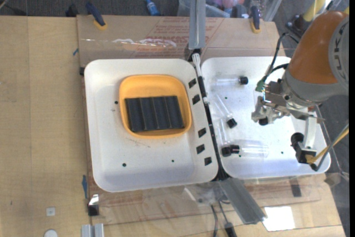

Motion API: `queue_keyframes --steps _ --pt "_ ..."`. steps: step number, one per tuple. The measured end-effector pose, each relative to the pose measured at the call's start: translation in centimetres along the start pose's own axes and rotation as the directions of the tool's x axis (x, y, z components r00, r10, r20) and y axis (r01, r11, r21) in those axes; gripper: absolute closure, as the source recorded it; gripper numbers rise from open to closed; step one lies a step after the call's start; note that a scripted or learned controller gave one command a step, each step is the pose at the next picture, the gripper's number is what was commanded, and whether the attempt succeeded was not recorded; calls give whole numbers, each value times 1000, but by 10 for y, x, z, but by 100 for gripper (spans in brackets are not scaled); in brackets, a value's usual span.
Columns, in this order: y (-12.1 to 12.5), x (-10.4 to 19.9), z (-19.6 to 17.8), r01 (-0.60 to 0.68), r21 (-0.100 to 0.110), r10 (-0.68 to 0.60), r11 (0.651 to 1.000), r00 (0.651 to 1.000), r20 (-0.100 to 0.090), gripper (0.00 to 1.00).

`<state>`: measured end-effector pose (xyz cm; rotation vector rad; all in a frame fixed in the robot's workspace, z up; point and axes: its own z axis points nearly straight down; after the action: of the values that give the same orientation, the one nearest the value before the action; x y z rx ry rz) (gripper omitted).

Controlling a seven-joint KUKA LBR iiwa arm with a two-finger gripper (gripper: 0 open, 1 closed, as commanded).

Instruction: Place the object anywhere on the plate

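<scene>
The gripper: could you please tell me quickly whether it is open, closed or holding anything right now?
Gripper: cannot be told; it hangs over the right bin, and the view from above hides its tips.

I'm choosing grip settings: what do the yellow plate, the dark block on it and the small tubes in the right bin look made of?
Yellow plate: apparently matte plastic, evenly coloured and dull. Dark ribbed block: perhaps rubber or foam, matte with parallel grooves. Tubes: clear plastic or glass, see-through with black caps. The look alone cannot settle which.
</scene>
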<state>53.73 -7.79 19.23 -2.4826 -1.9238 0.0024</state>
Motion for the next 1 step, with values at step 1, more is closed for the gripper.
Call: queue_keyframes --steps 1 --pt "40 29 8 199 -3 -199 980 980 0 100"
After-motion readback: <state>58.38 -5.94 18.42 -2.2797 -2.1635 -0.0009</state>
